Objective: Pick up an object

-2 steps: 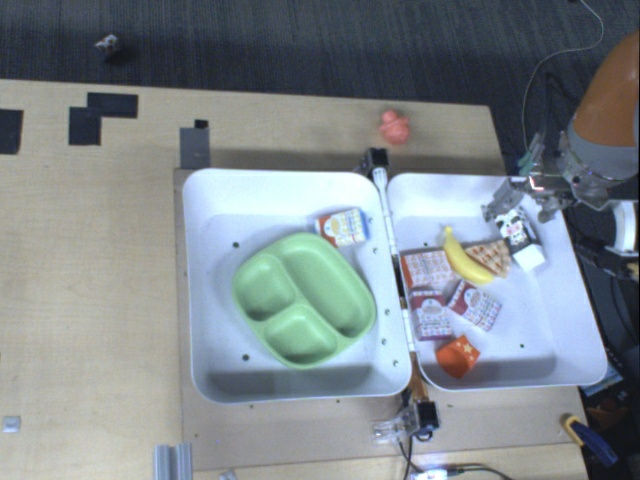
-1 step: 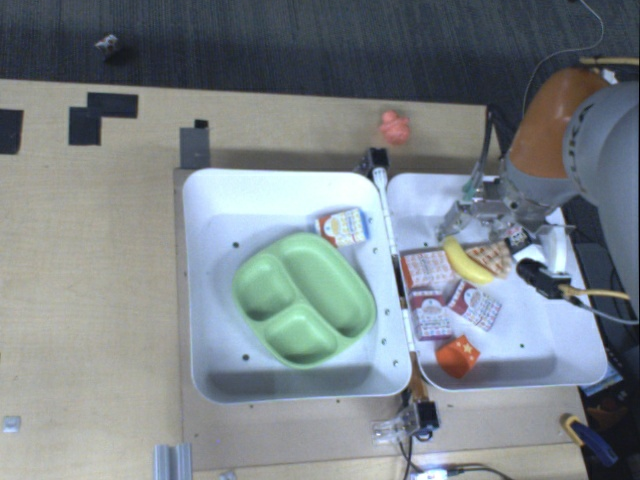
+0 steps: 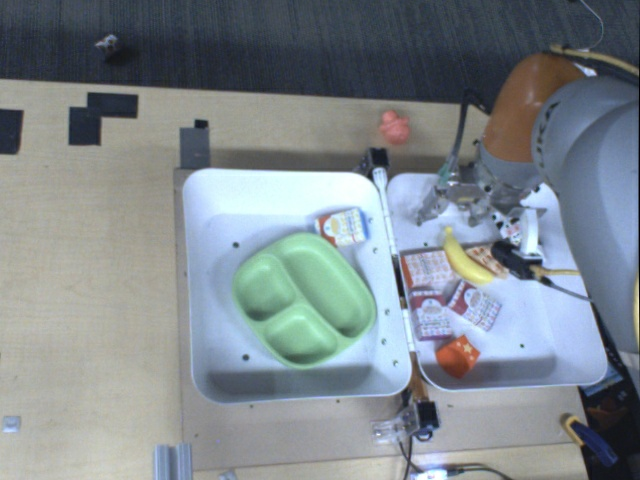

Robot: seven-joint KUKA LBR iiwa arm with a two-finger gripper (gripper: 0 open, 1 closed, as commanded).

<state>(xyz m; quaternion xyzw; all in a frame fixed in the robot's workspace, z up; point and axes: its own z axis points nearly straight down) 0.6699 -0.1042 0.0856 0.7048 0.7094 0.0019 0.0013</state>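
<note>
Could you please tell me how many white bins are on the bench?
2: the left bin holds a green divided plate; the right bin holds a banana, beneath the arm.

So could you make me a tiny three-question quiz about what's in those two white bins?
1. True or false: the green divided plate lies in the left bin.
2. Which sits nearest the tool in the right bin? A) banana B) orange object C) small carton
3. Fill in: the pink object rests on the ____, outside both bins.

Key: 1 true; 2 A; 3 bench.
</note>
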